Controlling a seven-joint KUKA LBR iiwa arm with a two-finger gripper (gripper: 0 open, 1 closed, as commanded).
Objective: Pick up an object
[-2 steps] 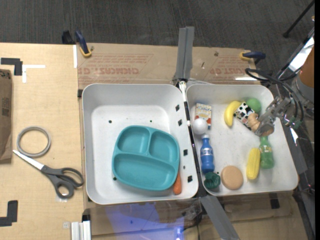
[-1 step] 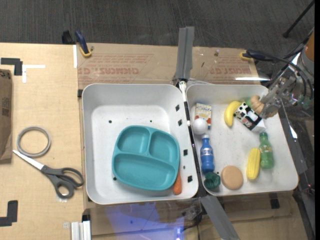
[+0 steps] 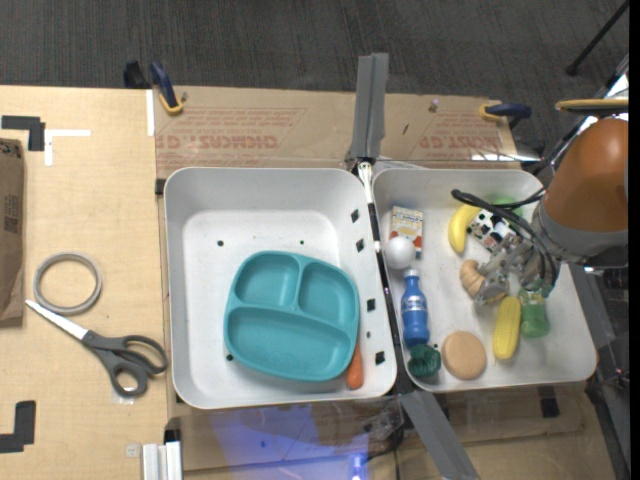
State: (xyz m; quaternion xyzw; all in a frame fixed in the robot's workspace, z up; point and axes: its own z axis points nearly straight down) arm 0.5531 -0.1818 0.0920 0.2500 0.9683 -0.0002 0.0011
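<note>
gripper [image 3: 507,265] low just left of the green block [image 3: 534,318], jaw state can't tell; tan lump [image 3: 474,279] likely light, firm, grab across middle

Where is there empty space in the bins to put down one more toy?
The left bin has bare white floor behind the teal divided plate, toward the far wall, and a strip along its left wall. The right bin is crowded: banana, blue bottle, round bun and the gripper. Only a small patch near its far left corner looks free.
</note>
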